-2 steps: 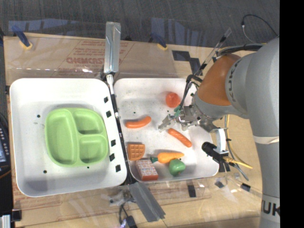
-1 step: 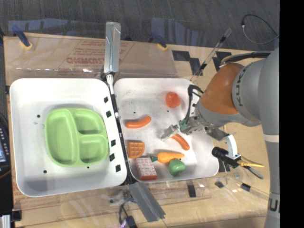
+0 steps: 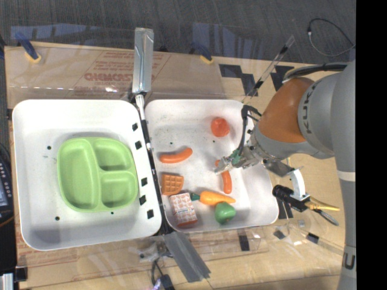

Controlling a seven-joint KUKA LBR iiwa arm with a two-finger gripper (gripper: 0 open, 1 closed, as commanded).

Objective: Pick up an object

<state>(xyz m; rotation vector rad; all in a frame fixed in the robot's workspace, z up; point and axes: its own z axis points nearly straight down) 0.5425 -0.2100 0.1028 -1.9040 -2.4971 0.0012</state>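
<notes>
Camera view: pincer low in right bin, just above small red sausage; can't tell its state. Sausage lies beside carrot, looks light, stiff, smooth plastic, likely slippery. Best gripped across its narrow middle.

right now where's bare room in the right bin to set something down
Free: the floor of the right bin behind the sausage, left of the tomato. Crowded: the front, around waffle, carrot, and green pepper.
</notes>
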